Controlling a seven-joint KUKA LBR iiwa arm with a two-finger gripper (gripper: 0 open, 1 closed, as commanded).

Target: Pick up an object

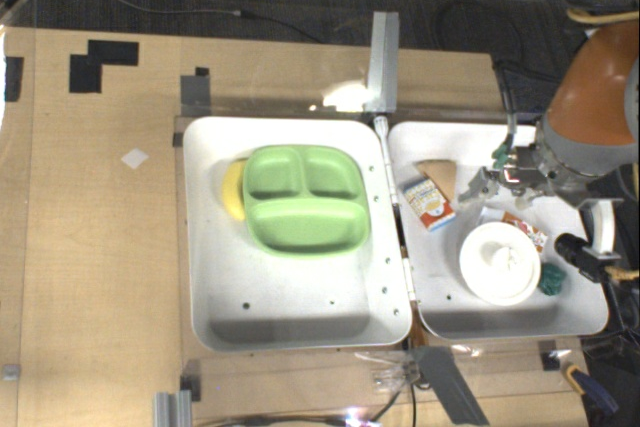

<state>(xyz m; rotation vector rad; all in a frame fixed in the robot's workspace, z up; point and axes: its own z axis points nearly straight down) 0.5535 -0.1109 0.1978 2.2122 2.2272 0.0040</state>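
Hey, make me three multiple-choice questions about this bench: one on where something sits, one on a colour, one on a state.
1. Where is the divided tray?
A. in the left bin
B. in the right bin
C. on the floor

2. What colour is the round bowl?
A. red
B. white
C. black

3. How does the small carton lie?
A. flat on the floor of the right bin
B. inside the bowl
C. on the tray

Answers: 1 A, the green tray rests in the left bin. 2 B, the bowl is white like its bin. 3 A, the carton lies flat, left of the gripper.
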